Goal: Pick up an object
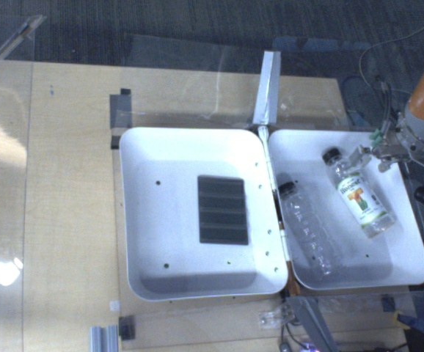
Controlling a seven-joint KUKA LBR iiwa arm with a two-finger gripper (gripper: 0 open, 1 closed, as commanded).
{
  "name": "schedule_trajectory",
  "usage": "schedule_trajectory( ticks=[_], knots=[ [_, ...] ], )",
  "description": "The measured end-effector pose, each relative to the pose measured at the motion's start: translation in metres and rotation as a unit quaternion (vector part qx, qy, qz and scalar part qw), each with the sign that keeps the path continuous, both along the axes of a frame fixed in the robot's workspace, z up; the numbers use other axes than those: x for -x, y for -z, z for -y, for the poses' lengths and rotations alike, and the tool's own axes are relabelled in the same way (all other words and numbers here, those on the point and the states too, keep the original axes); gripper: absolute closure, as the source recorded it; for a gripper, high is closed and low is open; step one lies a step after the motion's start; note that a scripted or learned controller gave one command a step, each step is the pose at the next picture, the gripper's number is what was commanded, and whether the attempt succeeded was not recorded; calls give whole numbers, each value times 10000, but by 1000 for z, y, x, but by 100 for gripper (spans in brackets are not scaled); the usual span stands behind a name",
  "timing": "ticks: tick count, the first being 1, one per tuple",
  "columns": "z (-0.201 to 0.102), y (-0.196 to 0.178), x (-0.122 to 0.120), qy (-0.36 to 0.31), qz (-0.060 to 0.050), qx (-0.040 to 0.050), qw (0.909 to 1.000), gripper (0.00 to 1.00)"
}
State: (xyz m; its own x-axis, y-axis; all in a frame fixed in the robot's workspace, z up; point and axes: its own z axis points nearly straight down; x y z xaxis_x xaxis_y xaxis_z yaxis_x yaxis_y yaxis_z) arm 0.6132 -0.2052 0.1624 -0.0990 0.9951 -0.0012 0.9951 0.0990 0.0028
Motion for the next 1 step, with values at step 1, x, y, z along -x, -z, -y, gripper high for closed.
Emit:
schedule_trajectory(
  ticks=[1],
  knots=[
    [-10, 75, -38, -773, 30, 11, 9970, 0]
  ],
)
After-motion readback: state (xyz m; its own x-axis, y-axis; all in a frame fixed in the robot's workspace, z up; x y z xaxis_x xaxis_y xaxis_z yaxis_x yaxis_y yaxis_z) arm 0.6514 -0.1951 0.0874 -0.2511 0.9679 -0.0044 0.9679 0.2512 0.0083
